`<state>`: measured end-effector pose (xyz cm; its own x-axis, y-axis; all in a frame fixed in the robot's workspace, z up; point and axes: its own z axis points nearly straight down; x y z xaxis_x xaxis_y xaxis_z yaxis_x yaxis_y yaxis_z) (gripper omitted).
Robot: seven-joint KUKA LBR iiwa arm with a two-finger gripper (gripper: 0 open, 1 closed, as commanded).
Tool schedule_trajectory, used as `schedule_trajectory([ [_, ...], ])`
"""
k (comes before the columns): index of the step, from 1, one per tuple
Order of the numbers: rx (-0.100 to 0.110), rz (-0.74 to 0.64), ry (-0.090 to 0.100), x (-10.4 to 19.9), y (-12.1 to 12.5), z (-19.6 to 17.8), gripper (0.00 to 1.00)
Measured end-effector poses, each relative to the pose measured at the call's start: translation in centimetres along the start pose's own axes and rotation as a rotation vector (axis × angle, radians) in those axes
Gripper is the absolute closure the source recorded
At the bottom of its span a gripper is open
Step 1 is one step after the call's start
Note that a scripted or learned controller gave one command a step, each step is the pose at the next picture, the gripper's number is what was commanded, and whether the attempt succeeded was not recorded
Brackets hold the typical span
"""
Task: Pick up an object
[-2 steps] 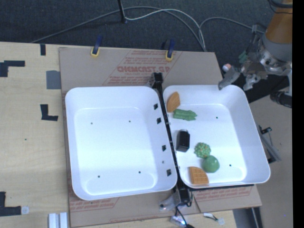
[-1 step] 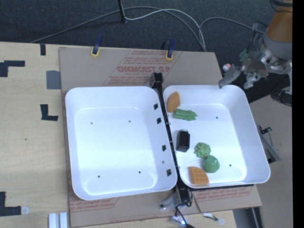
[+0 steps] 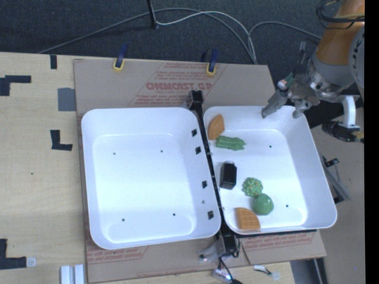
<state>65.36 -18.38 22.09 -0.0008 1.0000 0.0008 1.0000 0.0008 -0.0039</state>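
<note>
Five small things lie in the right bin (image 3: pixel 308 158), and any of them would satisfy the task: an orange wedge (image 3: pixel 217 125) at the bin's eleven o'clock corner, a green ridged piece (image 3: pixel 230 142) just below it, a black block (image 3: pixel 228 176) near the left wall, a green knobbly piece (image 3: pixel 252 186) with a green ball (image 3: pixel 263 204) touching it at its five o'clock, and an orange waffle-like piece (image 3: pixel 247 218) at the bin's six o'clock edge. In the camera view the tool (image 3: pixel 279 103) hangs over the bin's one o'clock rim, well apart from all of them, with nothing between its fingers; their tips look spread rather than pressed together, so I judge it released, though at this size that is not certain. To do the approach well, I would choose the green ridged piece or the black block: each lies by itself on bare floor, with room for a finger on either side. The tool should travel toward eight o'clock, settle square over the chosen piece with the fingers across its narrow dimension, then descend. The ball and the knobbly piece touch, so a finger would likely nudge one while closing on the other, and the ball may roll. The wedge and the waffle piece sit close to the walls, which could block a finger. The divider between the bins, with its black clips (image 3: pixel 197 134), crowds the block's left side. The left bin (image 3: pixel 98 158) and the cardboard (image 3: pixel 172 81) on the counter (image 3: pixel 29 188) lie out of the path.
</note>
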Motion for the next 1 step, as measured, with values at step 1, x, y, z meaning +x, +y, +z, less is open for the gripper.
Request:
schedule_trajectory([
  [1,0.000,0.000,0.000,0.38,0.91,5.17,0.00],
])
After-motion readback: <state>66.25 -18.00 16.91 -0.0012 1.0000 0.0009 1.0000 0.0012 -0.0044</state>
